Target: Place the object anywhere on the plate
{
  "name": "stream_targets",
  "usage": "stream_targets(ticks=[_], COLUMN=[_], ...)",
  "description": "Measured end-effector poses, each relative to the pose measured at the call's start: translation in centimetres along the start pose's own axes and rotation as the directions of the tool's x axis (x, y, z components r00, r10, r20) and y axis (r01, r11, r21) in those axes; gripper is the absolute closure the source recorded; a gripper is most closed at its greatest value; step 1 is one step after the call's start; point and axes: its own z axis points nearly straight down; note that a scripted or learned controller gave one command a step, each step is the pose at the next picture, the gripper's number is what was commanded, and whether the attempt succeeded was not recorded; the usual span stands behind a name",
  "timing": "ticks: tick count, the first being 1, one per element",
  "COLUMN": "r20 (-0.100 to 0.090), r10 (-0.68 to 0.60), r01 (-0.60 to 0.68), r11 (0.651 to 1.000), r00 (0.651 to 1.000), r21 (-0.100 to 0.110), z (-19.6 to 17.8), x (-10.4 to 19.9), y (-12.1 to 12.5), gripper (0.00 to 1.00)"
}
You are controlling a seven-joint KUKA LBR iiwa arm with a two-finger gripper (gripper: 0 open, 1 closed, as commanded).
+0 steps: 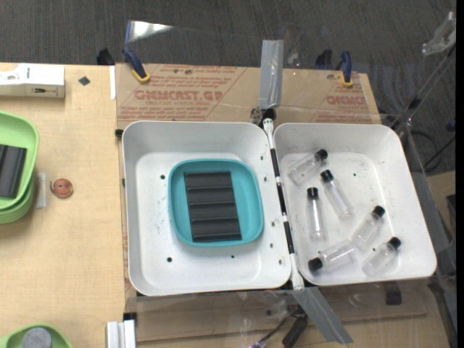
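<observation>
A teal plate lies in the left white bin, and a black ribbed block rests on it. The right white bin holds several clear vials with black caps. One vial lies near the bin's middle, another slants beside it, and a third lies near the front wall.
A green container sits at the bench's left edge. A small round brown piece lies beside it. A white box is at the back left. Brown cardboard with clamps stands behind the bins.
</observation>
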Motion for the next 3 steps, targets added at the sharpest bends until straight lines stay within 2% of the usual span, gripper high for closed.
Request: stream_targets(ticks=[3], r20=[0.0], r10=[0.0], r01=[0.0], r11=[1.0], r00=[1.0], r21=[0.0], z=[0.0], x=[0.0], y=[0.0], gripper=[0.0])
